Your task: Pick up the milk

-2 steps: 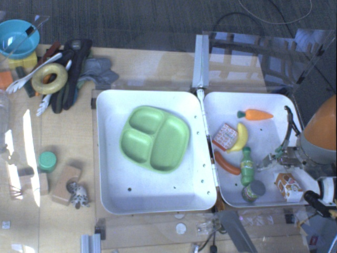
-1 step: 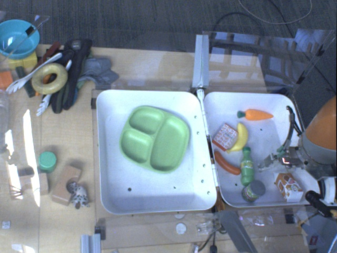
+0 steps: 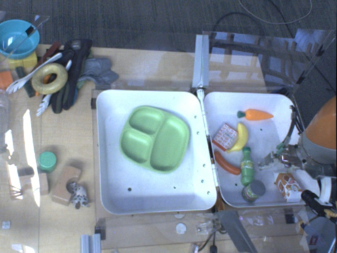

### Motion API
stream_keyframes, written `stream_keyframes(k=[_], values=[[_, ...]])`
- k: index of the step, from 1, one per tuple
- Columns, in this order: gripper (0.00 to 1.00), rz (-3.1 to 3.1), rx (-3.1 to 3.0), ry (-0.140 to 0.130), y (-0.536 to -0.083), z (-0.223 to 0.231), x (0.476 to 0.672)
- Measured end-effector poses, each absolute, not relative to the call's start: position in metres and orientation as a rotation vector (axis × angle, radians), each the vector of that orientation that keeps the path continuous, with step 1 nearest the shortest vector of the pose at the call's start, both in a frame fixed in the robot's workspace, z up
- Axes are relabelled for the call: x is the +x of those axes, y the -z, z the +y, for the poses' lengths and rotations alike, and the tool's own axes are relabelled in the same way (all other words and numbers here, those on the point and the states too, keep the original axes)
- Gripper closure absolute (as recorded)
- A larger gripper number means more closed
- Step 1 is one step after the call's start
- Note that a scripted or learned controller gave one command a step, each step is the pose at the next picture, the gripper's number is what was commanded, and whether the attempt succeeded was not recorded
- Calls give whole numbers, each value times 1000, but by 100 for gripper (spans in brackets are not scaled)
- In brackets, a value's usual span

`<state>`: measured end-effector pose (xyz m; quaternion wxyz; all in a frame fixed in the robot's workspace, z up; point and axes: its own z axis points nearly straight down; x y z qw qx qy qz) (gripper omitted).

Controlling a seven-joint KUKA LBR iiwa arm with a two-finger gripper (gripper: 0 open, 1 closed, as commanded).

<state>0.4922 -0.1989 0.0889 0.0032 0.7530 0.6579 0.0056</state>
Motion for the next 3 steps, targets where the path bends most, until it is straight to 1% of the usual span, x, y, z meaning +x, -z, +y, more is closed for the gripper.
stream_keyframes(k=[1,2,3], values=[[0,2089,2333,-14,-89,-198,492],[0,2057,2366,-17,-89,-199,492],[0,2000,2407,-11,-89,-194,491]])
